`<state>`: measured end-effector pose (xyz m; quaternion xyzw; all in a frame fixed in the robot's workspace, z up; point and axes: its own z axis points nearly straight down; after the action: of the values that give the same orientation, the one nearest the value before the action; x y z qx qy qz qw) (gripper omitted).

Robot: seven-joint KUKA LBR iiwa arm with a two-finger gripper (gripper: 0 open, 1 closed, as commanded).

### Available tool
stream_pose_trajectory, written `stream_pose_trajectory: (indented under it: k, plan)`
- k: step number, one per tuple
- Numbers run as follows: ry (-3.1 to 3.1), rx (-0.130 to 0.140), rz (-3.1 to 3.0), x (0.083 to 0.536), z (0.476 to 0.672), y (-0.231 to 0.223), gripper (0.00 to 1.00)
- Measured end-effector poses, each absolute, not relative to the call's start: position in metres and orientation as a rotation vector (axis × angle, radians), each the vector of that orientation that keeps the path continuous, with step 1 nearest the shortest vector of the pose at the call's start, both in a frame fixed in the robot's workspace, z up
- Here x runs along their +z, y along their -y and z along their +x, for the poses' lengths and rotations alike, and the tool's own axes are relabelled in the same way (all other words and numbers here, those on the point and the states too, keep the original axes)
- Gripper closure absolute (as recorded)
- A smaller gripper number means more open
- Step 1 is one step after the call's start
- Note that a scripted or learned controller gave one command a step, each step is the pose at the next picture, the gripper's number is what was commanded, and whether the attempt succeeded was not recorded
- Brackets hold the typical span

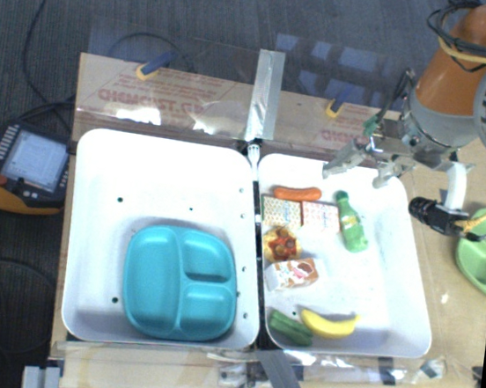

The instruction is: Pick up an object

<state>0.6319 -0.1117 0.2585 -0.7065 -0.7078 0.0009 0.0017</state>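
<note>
Claw [362, 167] hangs spread wide, gripping nothing, above the right bin's [409, 282] far rim, near the green bottle [351, 222].

The arm [473, 68] comes in from the upper right of the view, its orange band sitting just above the grey wrist. The gripper [360, 164] hangs at the end, pointing down and toward the left. Its two fingers [339, 164] are spread well apart with a clear gap and nothing between them.

The bench [453, 349] bears two white bins — left [104, 170], right [400, 280].
</note>
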Motion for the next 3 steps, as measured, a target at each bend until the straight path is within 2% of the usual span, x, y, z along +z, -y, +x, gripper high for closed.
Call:
stream_pose_trajectory:
  k: [1, 2, 3]
  plan:
    - [2.294, 0.007, -2.144, 0.199, 0.639, 0.188, 0.00]
    - [2.358, -0.011, -2.098, 0.104, 0.646, 0.179, 0.00]
    - [2.355, -0.014, -2.095, 0.113, 0.646, 0.177, 1.00]
